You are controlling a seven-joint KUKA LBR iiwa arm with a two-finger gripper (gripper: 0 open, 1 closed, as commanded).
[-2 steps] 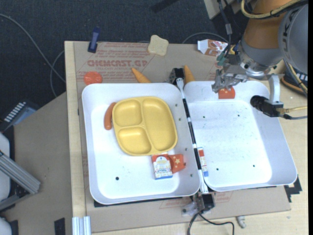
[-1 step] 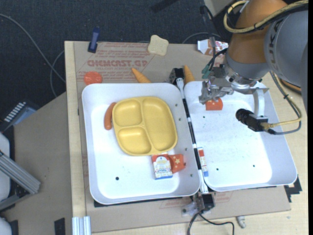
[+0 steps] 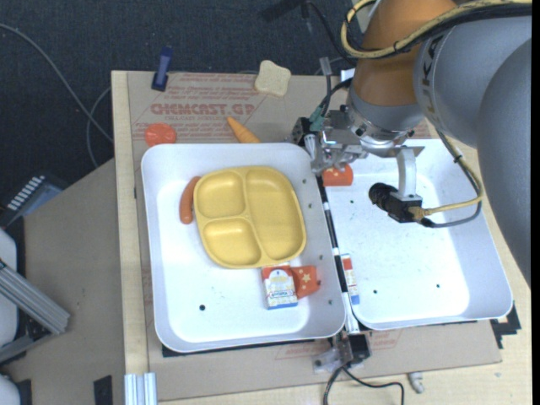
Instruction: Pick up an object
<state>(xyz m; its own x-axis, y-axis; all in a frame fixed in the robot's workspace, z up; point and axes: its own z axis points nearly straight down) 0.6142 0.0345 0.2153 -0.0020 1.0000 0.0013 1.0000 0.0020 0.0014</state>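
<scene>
Small orange-red block [image 3: 338, 174] in the upper left corner of the right bin [image 3: 439, 264], close to the seam between the two bins, middle of the frame. Directly above it in the picture, the gripper [image 3: 329, 153], reaching down from the grey arm [image 3: 472, 66] with its orange band at upper right; block partly tucked beneath the gripper, whether touched or apart not clear. How far open the gripper is, and whether anything is in its hold: cannot tell. To the left, the left bin [image 3: 160, 260], with a yellow divided plate [image 3: 249, 216] in its middle. Red sausage [image 3: 186, 201] lying against the plate's left edge. Just below the plate, a small carton [image 3: 280, 287] with an orange-red piece [image 3: 307, 280] beside it on the right. Beyond the bins, on the brown board [image 3: 202, 99] at the top of the frame: a carrot [image 3: 242, 130] near the left bin's upper rim, a slice of bread [image 3: 272, 77] higher up, an orange lump [image 3: 158, 133] toward the left, and a blue clip [image 3: 162, 67] at the board's upper left edge.
</scene>
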